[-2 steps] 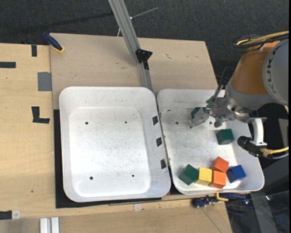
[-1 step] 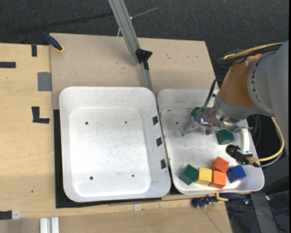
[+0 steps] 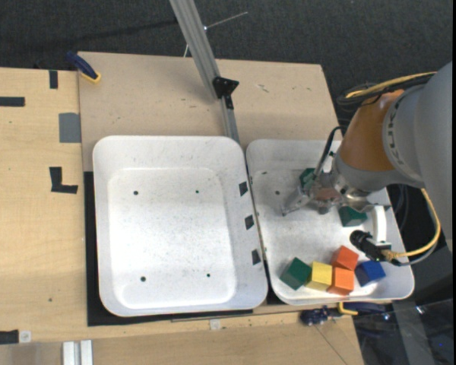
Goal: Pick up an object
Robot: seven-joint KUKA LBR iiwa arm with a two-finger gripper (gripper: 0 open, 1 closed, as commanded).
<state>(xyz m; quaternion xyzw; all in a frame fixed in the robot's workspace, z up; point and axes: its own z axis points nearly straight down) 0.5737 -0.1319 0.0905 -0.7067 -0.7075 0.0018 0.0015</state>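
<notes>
Bottom of right bin (image 3: 289, 154): cluster of blocks along the near edge, namely a dark green block (image 3: 295, 273), a yellow block (image 3: 321, 274) touching it, two orange blocks (image 3: 342, 279) just beside, and a blue block (image 3: 370, 271) at the right end. Further back in the same bin, a teal block (image 3: 353, 216) near the right wall, and a second teal piece (image 3: 308, 177) partly hidden by the wrist. Gripper (image 3: 302, 201) low over the bin's middle, reaching in from the right beneath the grey arm (image 3: 410, 139) with orange band (image 3: 363, 139); degree of opening not discernible, and nothing seen between the fingers. Left bin (image 3: 167, 223) alongside, touching the right bin along the shared edge. Slanted metal pole (image 3: 201, 40) behind both bins, over the wooden bench (image 3: 30, 204).
</notes>
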